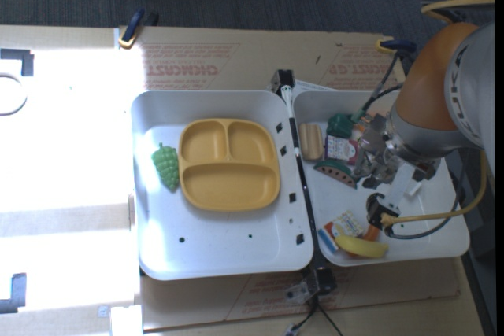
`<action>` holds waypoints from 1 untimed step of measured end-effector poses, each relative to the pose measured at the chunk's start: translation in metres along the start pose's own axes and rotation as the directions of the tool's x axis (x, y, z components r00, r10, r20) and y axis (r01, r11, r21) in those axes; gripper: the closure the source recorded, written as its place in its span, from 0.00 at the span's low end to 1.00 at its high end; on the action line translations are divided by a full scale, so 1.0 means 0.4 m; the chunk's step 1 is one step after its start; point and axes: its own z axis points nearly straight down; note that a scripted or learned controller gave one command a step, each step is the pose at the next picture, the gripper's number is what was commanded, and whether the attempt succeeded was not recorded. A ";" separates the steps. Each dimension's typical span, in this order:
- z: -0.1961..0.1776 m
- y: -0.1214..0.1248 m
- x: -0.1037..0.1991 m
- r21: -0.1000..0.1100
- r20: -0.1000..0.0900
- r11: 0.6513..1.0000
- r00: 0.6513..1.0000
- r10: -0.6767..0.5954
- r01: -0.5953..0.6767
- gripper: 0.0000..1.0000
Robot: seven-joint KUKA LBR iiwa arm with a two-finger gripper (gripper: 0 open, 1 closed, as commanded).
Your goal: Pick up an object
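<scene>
My gripper (368,169) hangs low over the middle of the right bin (441,248), under the grey arm with its orange band. Just left of it lie a green and red packet (341,139), a tan block (313,142) and a dark brown wedge (336,171); whether it touches any of them I cannot tell. A yellow banana (363,247) and a small orange and white piece (350,225) rest at the bin's front. The arm hides the bin's right part.
The left bin (228,248) holds a yellow divided plate (230,164) with a green bunch of grapes (166,166) at its left side. A black cable (425,223) loops over the right bin. Cardboard lies under both bins.
</scene>
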 end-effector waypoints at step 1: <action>-0.011 -0.085 0.031 0.001 -0.001 0.971 0.971 -0.240 0.240 1.00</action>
